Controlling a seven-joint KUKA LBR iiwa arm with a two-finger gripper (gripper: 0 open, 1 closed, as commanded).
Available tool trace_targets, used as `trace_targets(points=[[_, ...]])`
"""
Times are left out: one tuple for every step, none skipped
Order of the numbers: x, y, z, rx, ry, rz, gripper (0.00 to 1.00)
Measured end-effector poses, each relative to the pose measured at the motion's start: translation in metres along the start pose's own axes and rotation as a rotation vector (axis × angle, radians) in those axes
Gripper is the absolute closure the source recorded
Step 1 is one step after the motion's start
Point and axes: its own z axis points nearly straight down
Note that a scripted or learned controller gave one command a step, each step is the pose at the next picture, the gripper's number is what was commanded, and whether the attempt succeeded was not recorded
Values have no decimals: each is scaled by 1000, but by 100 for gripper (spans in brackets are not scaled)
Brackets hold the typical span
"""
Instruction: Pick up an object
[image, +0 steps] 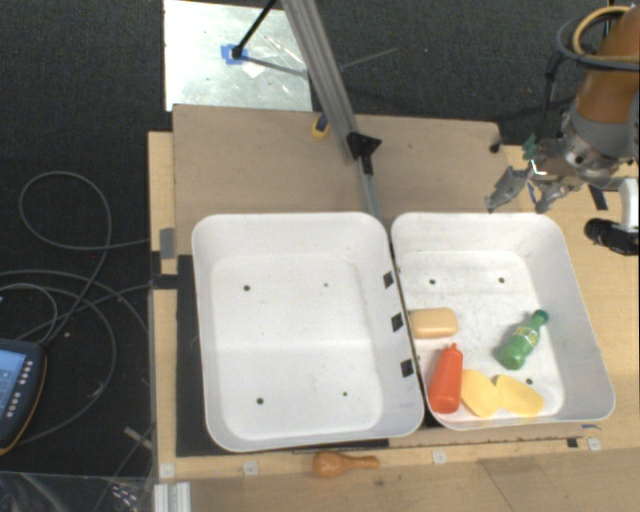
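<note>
End effector parked beyond the right bin, items bunched at the near end: a crowded pick was my worry.

Nearest me, a small brown piece (345, 462) lay on the worktop (470, 135) outside the bins, and I judged it out of play. In the right bin (480, 250), the red bottle (446, 378) touched the yellow piece (480, 393), with a second yellow piece (520, 396) just beside it near the front wall; a descent there could have nudged two things at once or caught the rim. The green bottle (522, 340) lay tilted and might have rolled off a finger. The tan block (433, 322) sat close to the dividing wall, leaving little room. The left bin (290, 320) held nothing to aim at. Farthest off, the end effector (520, 190) hung past the far rim, fingers apart, gripping nothing.
</note>
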Motion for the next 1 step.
trace_targets(points=[[0, 1, -3, -4, -2, -3, 0]])
